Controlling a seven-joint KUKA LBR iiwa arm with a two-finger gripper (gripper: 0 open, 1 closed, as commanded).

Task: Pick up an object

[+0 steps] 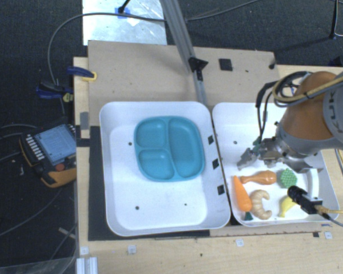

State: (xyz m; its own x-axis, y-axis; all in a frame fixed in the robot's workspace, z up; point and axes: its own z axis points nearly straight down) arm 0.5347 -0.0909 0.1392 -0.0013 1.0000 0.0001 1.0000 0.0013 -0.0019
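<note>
In the right bin, toy foods cluster at the near edge: an orange carrot, a tan drumstick, a curled beige pastry-like piece, a green broccoli-like piece and a small yellow piece. My gripper hangs low over the bin's middle, just up and left of the drumstick and above the carrot's top end. Nothing shows held in it. The arm's orange band and wrist hide the bin's right side.
The left bin holds a blue divided plate. A grey pole slants down to the bins' far edge. Cables, clamps and a handheld device lie off the bench at left.
</note>
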